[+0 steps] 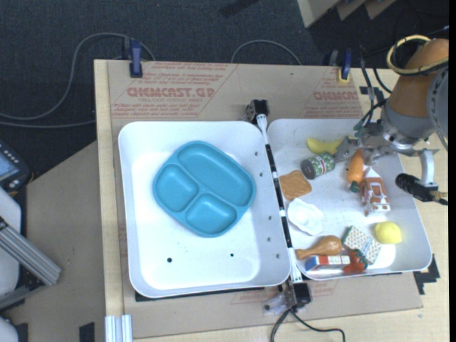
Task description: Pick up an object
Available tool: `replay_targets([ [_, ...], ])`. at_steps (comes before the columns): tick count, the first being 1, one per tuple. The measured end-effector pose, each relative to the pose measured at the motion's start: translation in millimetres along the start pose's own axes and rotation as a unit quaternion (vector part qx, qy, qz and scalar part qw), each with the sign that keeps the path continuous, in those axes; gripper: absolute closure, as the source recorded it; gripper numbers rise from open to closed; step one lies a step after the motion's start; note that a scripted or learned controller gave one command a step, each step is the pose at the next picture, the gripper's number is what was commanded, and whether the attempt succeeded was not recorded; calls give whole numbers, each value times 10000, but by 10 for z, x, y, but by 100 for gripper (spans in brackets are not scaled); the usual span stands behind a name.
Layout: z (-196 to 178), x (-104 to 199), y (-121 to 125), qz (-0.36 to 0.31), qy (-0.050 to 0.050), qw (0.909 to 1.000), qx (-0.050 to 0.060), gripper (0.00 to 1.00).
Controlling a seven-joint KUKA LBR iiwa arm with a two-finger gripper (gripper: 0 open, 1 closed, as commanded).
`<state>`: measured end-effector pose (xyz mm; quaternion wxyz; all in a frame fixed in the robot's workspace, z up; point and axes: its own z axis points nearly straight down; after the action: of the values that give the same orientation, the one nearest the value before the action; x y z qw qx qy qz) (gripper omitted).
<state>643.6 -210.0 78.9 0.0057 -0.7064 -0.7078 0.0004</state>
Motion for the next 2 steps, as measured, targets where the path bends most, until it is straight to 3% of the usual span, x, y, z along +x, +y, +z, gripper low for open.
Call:
replay_targets([
  [1,-169,-18,24,-4,-32,10000,-49,100],
  [2,-36,557,177,-8,-63,9999,100,100],
])
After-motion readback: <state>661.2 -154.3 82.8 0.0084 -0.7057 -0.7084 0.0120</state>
